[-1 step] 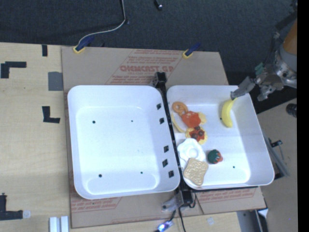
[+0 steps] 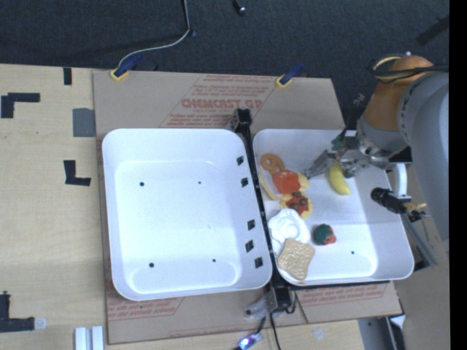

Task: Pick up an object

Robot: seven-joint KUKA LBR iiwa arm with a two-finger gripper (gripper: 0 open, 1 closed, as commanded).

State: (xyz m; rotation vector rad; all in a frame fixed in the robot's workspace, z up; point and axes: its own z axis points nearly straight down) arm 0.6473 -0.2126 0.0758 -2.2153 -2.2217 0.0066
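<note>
At the near edge of the right bin [image 2: 394,268], a tan slice of toy bread [image 2: 295,259] leans over the rim beside the divider. Just behind it, touching, lies a white rounded piece [image 2: 286,227]. To its right, apart on the bin floor, sits a small green and red toy vegetable [image 2: 324,234]. Farther back along the divider side, a red and yellow toy cluster [image 2: 294,192] lies against a pretzel-shaped piece [image 2: 272,163].

Farther still, near the middle of the bin's far half, a yellow banana [image 2: 339,180] lies on the floor. The pincer [image 2: 332,160] hangs just above and beside the banana's far end; one dark finger slants to the left, and whether the pincer is spread or pressed together cannot be told. Nothing shows between its fingers.

The left bin [image 2: 131,152] sits alongside, joined by black clips [image 2: 252,224] at the shared edge. Both bins rest on a cardboard sheet [image 2: 211,104] on the desk [image 2: 44,195], with a blue clamp [image 2: 291,74] at the sheet's far edge.
</note>
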